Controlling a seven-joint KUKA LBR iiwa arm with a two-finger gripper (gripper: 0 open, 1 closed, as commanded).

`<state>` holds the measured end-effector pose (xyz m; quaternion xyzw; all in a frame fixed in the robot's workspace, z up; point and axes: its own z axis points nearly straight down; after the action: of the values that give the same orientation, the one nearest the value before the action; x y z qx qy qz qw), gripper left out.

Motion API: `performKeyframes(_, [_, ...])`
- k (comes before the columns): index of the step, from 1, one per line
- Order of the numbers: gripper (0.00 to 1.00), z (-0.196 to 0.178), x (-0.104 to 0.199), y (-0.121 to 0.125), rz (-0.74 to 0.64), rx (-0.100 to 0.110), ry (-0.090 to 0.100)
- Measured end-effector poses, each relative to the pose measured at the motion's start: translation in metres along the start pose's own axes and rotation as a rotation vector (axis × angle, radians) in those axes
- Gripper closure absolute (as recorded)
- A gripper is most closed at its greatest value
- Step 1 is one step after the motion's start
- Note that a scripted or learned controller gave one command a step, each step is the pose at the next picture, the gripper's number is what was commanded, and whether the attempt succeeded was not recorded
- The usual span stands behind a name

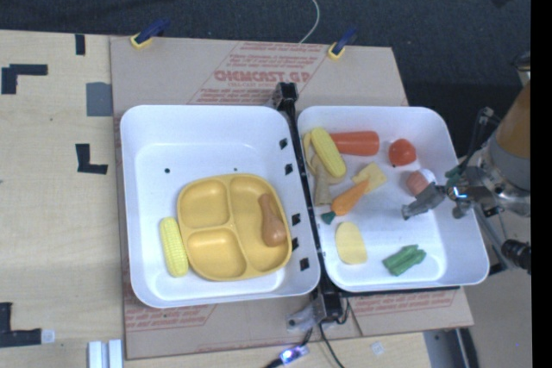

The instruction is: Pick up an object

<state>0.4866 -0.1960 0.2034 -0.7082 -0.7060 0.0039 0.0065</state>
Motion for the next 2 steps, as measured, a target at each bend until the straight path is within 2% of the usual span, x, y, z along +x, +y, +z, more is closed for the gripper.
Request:
performKeyframes(1, [0.00,-0.005,0.000,0.002,-0.004,-0.009,-0.002])
performKeyframes(2, [0.00,0.060,-0.003,-0.002,-0.003,-0.004,0.000])
